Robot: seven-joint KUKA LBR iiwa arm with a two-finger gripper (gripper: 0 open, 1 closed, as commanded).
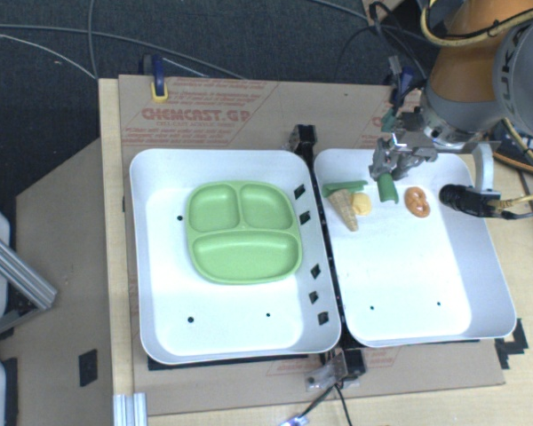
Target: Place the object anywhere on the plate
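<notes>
Hand [388, 172]: over right bin's [444, 318] far edge, grip state unclear, green piece [388, 190] just below. Divided green plate [243, 232]: left bin [160, 318].

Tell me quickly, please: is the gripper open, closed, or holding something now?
Gripper: over the right white bin, by a small green piece; open, closed or holding cannot be told.

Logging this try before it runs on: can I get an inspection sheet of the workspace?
Surface: two white bins, left bin and right bin, on a cardboard-covered bench.
Job's things: green plate in left bin; corn-like piece, green piece and pretzel-like piece in right bin.
Clutter: nothing seen.
Grippers: claw over right bin's far end; grip unclear.
Cables: loose on dark floor; yellow loops on arm.
Surroundings: blue clamp at bench edge.
</notes>
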